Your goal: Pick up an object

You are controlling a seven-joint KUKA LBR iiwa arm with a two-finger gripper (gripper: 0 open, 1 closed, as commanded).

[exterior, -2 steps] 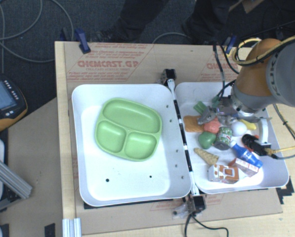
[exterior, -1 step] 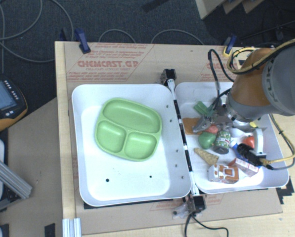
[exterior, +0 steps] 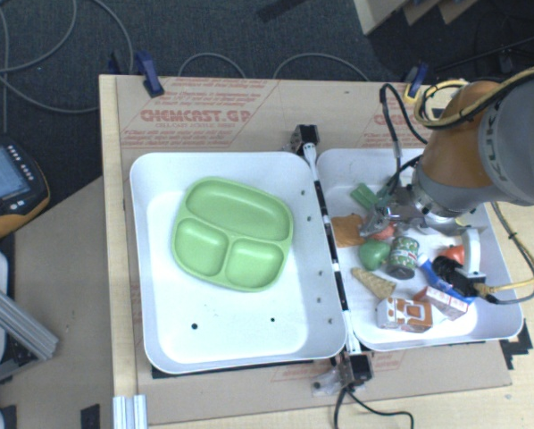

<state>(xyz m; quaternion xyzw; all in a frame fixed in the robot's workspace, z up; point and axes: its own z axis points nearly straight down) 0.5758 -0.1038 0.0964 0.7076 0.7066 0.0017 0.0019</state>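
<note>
The green divided plate (exterior: 232,233) is taken as the landmark; it lies alone in the left bin (exterior: 160,329). To its right, across the bin wall, the right bin (exterior: 495,324) is seen to hold a cluster of small objects. Nearest the plate are a brown wedge (exterior: 346,231) and a green ball (exterior: 372,255). Just beyond the ball stands a small can (exterior: 404,255). Further right a red and white carton (exterior: 405,312) and a blue item (exterior: 444,276) are noted. The gripper (exterior: 383,214) is lowered among these objects, above the ball; the state of its closure cannot be determined. No object is seen held.
</note>
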